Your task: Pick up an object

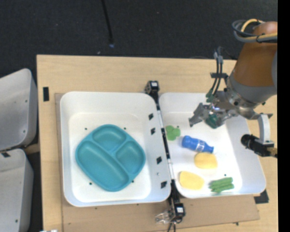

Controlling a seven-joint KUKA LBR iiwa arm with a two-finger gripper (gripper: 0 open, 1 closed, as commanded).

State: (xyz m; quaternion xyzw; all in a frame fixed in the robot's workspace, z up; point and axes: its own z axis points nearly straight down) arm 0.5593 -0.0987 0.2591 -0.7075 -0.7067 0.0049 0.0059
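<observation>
The right bin (pixel 241 144) holds a small green piece (pixel 172 132) by its left wall, a blue bottle (pixel 197 144) lying on its side, two yellow lumps (pixel 205 161) (pixel 191 180) and a green ridged piece (pixel 221 185) at the front. My gripper (pixel 208 116) hangs over the rear middle of this bin, up and to the right of the blue bottle. A dark green shape (pixel 214 122) shows at its tip; I cannot tell if it is an object or part of the tool.
The left bin (pixel 70 110) holds a teal divided plate (pixel 111 157). Black clips sit along the wall between the bins (pixel 160 129). The arm's orange band (pixel 255 62) looms over the right bin's back right corner. A black fitting (pixel 253 144) sits at the right rim.
</observation>
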